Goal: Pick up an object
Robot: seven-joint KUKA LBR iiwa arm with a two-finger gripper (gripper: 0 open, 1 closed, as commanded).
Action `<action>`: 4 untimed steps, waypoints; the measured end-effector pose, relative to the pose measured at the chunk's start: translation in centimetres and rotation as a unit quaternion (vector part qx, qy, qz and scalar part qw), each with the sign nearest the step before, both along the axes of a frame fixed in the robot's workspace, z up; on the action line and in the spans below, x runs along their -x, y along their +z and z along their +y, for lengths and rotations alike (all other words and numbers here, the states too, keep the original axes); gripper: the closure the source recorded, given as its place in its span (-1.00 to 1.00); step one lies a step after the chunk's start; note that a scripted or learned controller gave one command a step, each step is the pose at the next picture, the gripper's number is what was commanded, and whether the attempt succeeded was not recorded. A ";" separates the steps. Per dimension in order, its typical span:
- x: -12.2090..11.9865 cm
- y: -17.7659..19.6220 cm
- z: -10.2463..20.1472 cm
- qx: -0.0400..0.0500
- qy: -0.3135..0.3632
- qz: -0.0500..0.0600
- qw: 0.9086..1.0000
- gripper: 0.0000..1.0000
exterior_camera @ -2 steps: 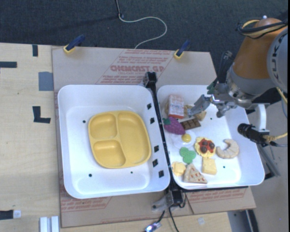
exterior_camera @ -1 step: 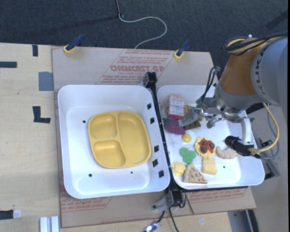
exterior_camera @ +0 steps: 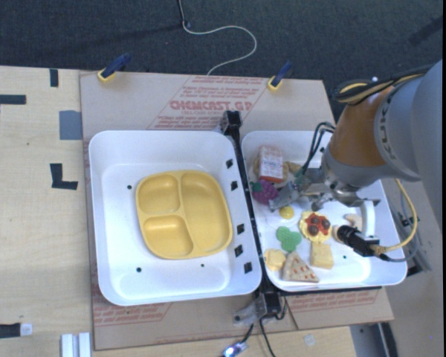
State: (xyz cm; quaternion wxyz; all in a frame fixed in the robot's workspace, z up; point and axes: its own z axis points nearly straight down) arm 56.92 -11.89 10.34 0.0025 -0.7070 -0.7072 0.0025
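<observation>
My gripper [exterior_camera: 284,197] is low in the right bin [exterior_camera: 379,274], at its left side. It sits just right of a purple grape bunch [exterior_camera: 264,192] and just above a small yellow ball [exterior_camera: 286,213]. An orange and white packet [exterior_camera: 270,162] lies behind the grapes. Toward the front lie a green piece [exterior_camera: 288,238], a round pizza-like toy [exterior_camera: 316,225], a yellow block [exterior_camera: 322,255], a pizza slice [exterior_camera: 299,268] and a small yellow cube [exterior_camera: 274,259]. Nothing is visibly held.
The left bin [exterior_camera: 111,274] holds a yellow divided plate [exterior_camera: 183,214]. The arm's orange band [exterior_camera: 357,136] and grey wrist cover the right bin's back right part. A black divider [exterior_camera: 241,199] runs between the bins. Cables hang by the right rim.
</observation>
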 end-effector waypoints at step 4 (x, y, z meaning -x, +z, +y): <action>-1.2 9.4 1.6 0.000 0.001 -0.005 1.000 1.00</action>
